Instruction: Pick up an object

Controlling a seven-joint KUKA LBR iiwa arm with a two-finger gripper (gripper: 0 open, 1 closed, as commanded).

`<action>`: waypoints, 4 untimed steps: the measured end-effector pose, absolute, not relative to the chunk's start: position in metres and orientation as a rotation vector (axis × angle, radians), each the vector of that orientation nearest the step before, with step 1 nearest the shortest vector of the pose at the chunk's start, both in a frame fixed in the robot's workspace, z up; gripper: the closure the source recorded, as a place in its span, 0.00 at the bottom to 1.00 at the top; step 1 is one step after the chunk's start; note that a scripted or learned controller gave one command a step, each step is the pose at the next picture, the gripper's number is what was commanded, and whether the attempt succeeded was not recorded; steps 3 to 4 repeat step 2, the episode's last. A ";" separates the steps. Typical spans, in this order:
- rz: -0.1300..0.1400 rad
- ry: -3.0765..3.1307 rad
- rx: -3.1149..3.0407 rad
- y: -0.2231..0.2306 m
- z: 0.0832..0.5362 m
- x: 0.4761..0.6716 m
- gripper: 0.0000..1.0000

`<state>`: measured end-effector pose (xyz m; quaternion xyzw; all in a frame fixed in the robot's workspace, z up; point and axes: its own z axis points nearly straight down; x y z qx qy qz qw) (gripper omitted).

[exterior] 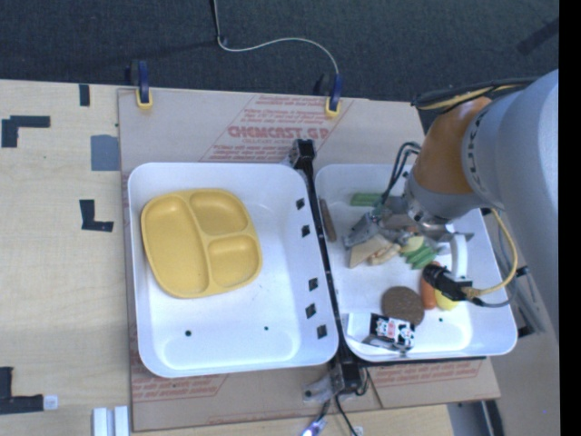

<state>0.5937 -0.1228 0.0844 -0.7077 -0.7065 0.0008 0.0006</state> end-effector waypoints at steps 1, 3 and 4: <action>0.000 -2.225 -2.220 -0.121 0.094 0.597 1.00; -0.006 -2.229 -2.214 -0.065 0.188 0.559 1.00; -0.006 -2.229 -2.214 -0.065 0.188 0.559 1.00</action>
